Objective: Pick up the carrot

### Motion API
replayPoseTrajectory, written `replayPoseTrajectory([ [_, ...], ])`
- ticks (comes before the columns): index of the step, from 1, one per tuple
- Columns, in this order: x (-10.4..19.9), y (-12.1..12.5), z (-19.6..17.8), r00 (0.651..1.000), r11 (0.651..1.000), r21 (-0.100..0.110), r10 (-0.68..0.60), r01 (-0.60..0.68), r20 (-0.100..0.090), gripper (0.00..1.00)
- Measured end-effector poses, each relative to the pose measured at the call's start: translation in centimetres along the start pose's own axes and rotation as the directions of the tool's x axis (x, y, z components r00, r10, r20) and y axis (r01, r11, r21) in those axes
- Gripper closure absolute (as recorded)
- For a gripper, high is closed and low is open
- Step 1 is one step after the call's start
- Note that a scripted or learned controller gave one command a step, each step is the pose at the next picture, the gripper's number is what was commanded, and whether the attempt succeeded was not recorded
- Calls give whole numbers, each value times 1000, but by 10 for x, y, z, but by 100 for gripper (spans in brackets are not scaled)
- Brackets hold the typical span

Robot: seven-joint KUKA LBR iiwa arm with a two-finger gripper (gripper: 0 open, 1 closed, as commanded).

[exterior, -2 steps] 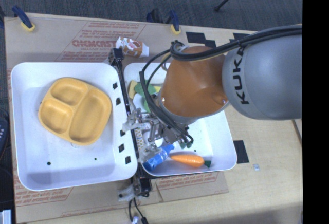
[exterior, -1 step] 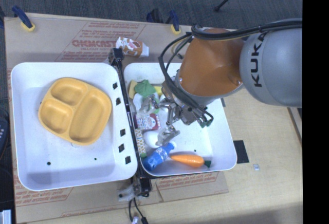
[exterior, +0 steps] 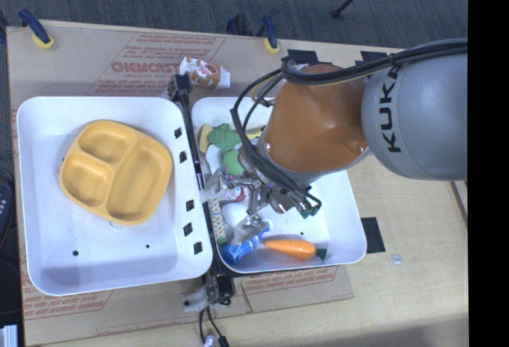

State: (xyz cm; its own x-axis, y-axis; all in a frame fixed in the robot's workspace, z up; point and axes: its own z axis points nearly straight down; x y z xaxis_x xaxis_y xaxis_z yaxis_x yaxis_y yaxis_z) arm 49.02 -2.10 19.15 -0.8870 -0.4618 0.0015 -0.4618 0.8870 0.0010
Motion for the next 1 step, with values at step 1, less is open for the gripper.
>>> replayPoseTrajectory([
  [1,-18,34,0,980,980,2,-199,199,2,0],
])
